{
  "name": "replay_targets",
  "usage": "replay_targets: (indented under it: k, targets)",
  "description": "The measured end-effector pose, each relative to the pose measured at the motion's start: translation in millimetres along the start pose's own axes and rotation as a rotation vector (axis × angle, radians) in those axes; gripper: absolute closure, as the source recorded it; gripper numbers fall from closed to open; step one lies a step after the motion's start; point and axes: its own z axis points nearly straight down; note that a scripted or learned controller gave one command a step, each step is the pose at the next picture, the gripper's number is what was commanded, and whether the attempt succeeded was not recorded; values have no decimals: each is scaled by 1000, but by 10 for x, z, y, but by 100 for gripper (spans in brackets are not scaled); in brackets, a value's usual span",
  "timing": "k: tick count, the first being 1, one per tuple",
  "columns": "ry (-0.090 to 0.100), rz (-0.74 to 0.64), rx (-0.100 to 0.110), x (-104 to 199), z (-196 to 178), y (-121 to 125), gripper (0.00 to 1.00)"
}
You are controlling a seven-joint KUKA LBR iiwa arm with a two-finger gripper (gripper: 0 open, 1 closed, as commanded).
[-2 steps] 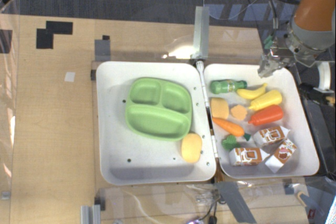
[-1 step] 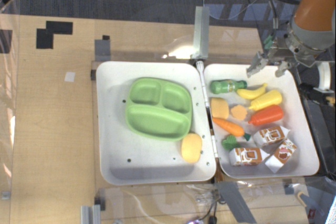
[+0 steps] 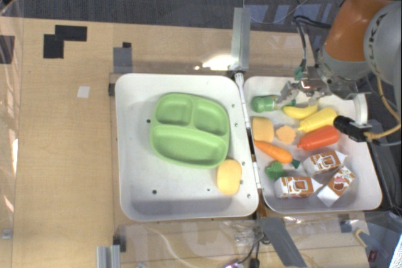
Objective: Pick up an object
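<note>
Hovering my end effector [image 3: 300, 90] at the right bin's [image 3: 375, 191] 12 o'clock, above the banana [image 3: 300, 112]; can't tell its opening, next I'd drop straight down

The KUKA arm [image 3: 370, 34] reaches in from the right, its grey body and orange band [image 3: 348, 25] hanging above the far right corner of the right bin [image 3: 375, 198]. The wrist angles down and to the left, carrying the gripper [image 3: 295, 90] low over the bin's far end, near its back wall. Cables loop up and away behind the wrist, and the metal fingers point down into the bin
</note>
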Motion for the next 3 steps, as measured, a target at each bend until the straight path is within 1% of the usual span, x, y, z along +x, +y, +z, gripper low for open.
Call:
replay_targets:
  k: [1,2,3]
  targets:
    - [-8,-26,-23,-385,613,-7,0]
    - [-7,-33,-27,-572,685,96,0]
    - [-1,24,-8,-834,793,294,0]
